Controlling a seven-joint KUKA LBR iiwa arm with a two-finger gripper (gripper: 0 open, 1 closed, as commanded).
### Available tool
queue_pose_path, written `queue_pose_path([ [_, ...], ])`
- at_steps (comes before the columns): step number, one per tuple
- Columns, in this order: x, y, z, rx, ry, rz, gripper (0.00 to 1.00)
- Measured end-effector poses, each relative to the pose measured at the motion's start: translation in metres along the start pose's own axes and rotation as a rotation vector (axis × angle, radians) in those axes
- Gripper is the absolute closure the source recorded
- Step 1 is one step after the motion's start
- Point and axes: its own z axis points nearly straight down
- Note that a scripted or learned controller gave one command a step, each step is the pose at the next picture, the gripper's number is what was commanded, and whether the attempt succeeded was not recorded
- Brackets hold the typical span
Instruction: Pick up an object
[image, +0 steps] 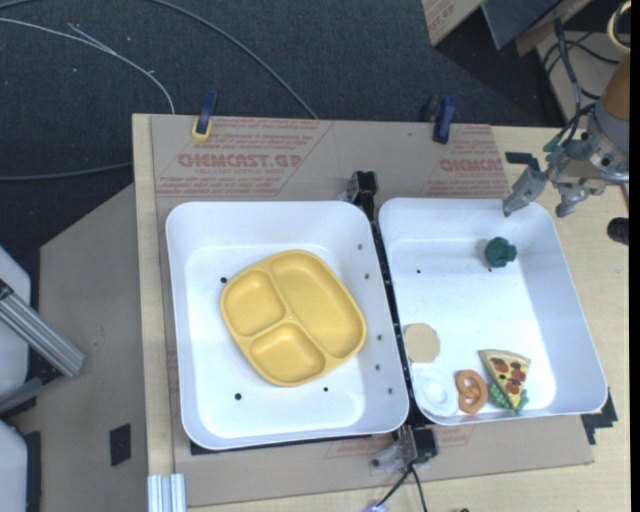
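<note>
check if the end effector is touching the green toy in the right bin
Apart. The camera view shows the end effector open above the bin's far rim, with bare white floor between it and the green toy.

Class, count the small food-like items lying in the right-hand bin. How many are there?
5: a green piece near the far edge, a tan disc, a white piece, a pretzel and a pizza slice at the near edge.

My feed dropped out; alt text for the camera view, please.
The end effector, fingers spread, hovers over the right white bin's far edge near a small green object. The left bin holds a yellow divided plastic tray.
</note>
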Motion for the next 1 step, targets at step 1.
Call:
queue_pose_path([
  [1, 0.0006, 0.0022, -0.0064, -0.01, -0.002, -0.003, 0.0],
])
